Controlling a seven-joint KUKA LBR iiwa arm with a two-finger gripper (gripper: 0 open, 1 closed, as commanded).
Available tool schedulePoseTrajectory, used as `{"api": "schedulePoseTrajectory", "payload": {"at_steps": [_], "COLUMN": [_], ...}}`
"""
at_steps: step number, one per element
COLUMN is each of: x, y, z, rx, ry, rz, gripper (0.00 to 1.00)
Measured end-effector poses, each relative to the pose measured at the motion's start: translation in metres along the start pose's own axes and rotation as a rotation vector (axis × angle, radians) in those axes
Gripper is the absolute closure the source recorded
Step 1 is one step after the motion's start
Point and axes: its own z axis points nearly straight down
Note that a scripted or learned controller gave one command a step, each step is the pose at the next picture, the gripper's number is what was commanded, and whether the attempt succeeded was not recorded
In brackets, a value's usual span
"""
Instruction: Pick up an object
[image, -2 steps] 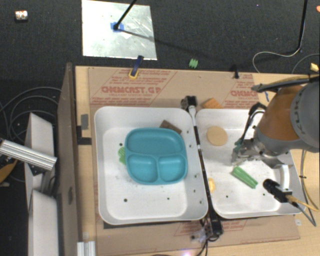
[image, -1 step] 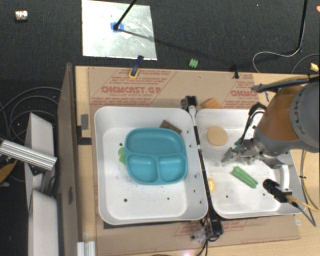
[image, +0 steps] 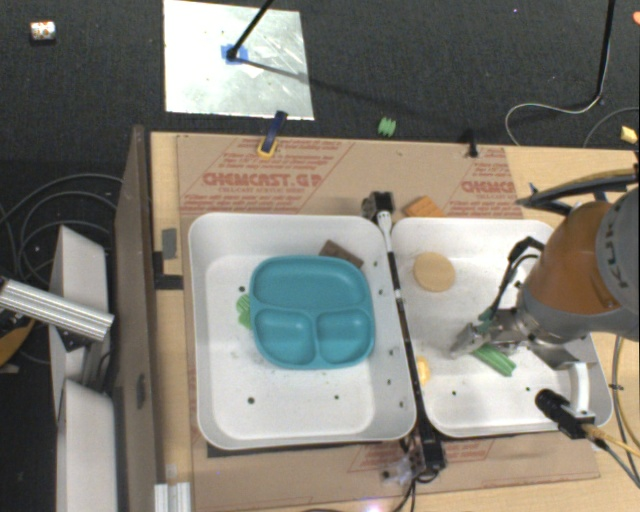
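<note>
Reaching into the right bin (image: 450, 395), your gripper (image: 482, 340) meets the green object (image: 497, 359); claw state I cannot tell, so confirm grasp before lifting.

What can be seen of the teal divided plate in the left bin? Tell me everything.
The teal divided plate is a rounded-square tray that looks like smooth plastic, with one wide compartment at the far side and two smaller ones nearer the camera. It lies flat, right side up, about mid left bin. A green item pokes out at its left edge and a brown item at its far right corner.
</note>
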Motion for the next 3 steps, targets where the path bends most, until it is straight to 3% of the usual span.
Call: {"api": "schedulePoseTrajectory", "payload": {"at_steps": [1,2,3], "x": [-0.026,-0.024,0.066], "y": [-0.001,0.000,0.026], "z": [-0.001,-0.012,-0.106], "rx": [-0.005,-0.008,-0.012], "ry": [-0.003,-0.001,-0.001], "rz": [0.000,-0.003,-0.013], "gripper": [0.00,1.00,1.00]}}
